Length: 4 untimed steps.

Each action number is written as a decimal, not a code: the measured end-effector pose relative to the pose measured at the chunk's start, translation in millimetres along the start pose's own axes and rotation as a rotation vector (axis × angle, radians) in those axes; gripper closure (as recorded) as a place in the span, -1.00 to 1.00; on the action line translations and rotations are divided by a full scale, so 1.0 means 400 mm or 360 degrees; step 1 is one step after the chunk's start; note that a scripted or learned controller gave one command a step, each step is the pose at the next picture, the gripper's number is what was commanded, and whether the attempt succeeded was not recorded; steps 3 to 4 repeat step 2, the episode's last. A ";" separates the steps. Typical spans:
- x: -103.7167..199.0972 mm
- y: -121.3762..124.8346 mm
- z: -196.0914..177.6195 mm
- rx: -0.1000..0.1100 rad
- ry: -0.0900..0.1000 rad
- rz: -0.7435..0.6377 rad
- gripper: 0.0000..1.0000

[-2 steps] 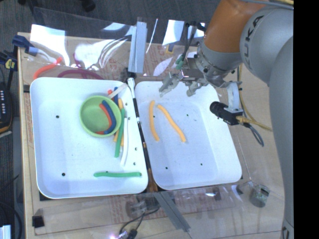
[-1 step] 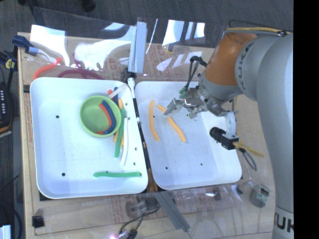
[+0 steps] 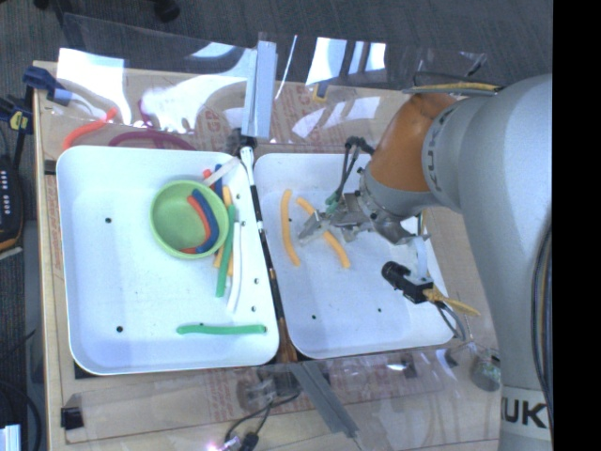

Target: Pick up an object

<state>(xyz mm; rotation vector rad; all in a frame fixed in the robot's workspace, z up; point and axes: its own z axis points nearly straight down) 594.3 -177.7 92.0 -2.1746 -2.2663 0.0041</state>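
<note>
Edges: You had two shallow white bins side by side on the tabletop [image 3: 376,383], the left bin [image 3: 94,289] and the right bin [image 3: 376,332], their inner rims nearly touching along a dark seam.
Open room: You could see the most bare floor in the lower half of the right bin and along the left side of the left bin.
Arm: Your grey arm [image 3: 488,195] with its orange band [image 3: 404,148] reached in from the right and covered the right bin's upper right corner.
Pincer: The pincer [image 3: 317,220] sat low over the upper middle of the right bin; you could not tell whether it was released or clenched.
Task's thing: You had three orange sticks in the right bin: a long orange stick [image 3: 288,225] just left of the pincer, a short orange stick [image 3: 305,205] close by its tip, and a lower orange stick [image 3: 336,249] just below it.
Left bin: You saw a green bowl [image 3: 188,219] holding coloured pieces, and a green stick [image 3: 222,328] lying flat near the lower rim.
Writing: You could read only the white letters "UK" [image 3: 526,412] on the arm's base at lower right.
</note>
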 end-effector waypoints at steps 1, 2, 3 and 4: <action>-0.002 -0.001 -0.024 0.0004 -0.0004 -0.0011 1.00; 0.069 0.097 -0.231 -0.0004 0.0003 -0.0147 1.00; 0.069 0.097 -0.231 -0.0004 0.0003 -0.0147 1.00; 0.069 0.097 -0.231 -0.0004 0.0003 -0.0147 1.00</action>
